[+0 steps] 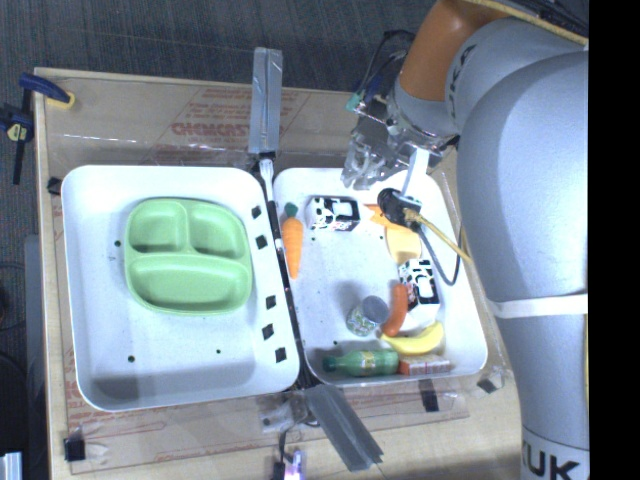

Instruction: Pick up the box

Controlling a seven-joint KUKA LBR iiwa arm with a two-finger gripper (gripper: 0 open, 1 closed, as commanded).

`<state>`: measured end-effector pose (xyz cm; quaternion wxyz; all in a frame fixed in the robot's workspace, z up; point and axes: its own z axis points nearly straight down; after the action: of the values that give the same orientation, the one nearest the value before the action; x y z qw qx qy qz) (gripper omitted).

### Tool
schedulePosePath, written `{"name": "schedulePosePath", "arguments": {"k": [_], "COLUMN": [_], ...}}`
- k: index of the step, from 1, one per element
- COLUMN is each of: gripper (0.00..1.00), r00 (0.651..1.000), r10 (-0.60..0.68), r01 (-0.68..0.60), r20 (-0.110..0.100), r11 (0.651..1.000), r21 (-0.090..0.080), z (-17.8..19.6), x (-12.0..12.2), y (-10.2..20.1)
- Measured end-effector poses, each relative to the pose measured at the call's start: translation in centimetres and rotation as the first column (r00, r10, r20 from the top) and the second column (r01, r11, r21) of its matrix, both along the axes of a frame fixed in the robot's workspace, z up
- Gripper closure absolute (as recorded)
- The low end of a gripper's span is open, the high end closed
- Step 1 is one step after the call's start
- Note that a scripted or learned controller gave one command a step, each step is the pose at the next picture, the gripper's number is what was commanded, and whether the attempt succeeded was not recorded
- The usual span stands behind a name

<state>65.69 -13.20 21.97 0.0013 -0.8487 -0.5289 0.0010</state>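
Two shallow white bins are seen side by side on the bench. In the left white bin [90, 358] a light green plastic tray with three compartments [188, 255] is laid flat, near the middle.

The right white bin [330, 298] is cluttered. A small black-and-white patterned box [332, 213] is found near the bin's far edge, lying flat, just right of an orange carrot with a green top [292, 244] that lies along the left wall. A second black-and-white patterned carton [424, 281] is seen at the right side, below a yellow wedge-shaped piece [401, 240]. A red elongated item [398, 310] is placed beside it, touching a yellow banana [418, 341]. A small crumpled silvery object [367, 315] is noted near the centre. A green bottle [359, 362] is laid on its side along the near wall.

The grey arm with the orange band [505, 118] is seen reaching in from the right. The two-finger gripper [362, 173] is positioned over the far edge of the right bin, just above and right of the small box, apart from it. Whether the pincer is spread or pressed together cannot be told. Nothing is seen between its fingers.
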Motion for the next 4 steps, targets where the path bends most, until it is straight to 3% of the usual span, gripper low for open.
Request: {"name": "schedulePosePath", "arguments": {"k": [1, 2, 3, 4], "gripper": [1.0, 1.0, 1.0, 1.0], "r00": [1.0, 0.976, 0.974, 0.974], "r10": [0.011, 0.218, 0.226, 0.228], "r01": [-0.011, -0.218, -0.226, -0.228], "r20": [-0.004, 0.001, 0.0, 0.001], "r11": [1.0, 0.976, 0.974, 0.974], "r21": [0.001, -0.001, 0.0, 0.0], "z": [1.0, 3.3, 4.3, 5.2], "x": [0.0, 0.0, 0.1, -8.4], "y": [0.2, -7.0, -6.8, -6.3]}}
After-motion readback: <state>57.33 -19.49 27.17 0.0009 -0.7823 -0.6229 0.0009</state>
